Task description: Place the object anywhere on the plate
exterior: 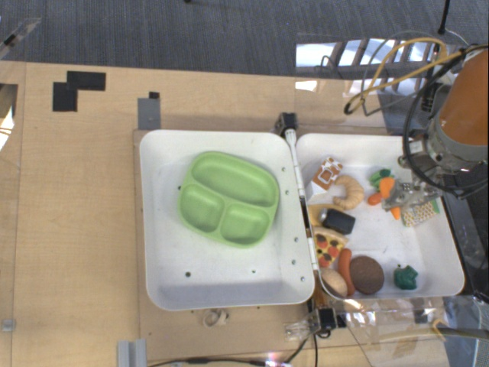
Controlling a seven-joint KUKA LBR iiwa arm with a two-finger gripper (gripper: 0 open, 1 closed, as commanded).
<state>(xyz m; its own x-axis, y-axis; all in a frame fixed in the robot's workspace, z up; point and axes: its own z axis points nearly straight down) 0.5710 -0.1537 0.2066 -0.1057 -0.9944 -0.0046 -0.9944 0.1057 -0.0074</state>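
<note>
The jaws (409,199), their state impossible to tell, sit low among small toy foods in the right white bin (451,262); a crowded grab could slip. The green three-compartment plastic plate (228,197) lies well left of them.

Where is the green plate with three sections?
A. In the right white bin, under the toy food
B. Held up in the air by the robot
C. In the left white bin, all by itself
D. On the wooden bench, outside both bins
C: the green plastic plate with three compartments lies flat in the left white bin, apart from the toy food, which lies in the right white bin.
</note>
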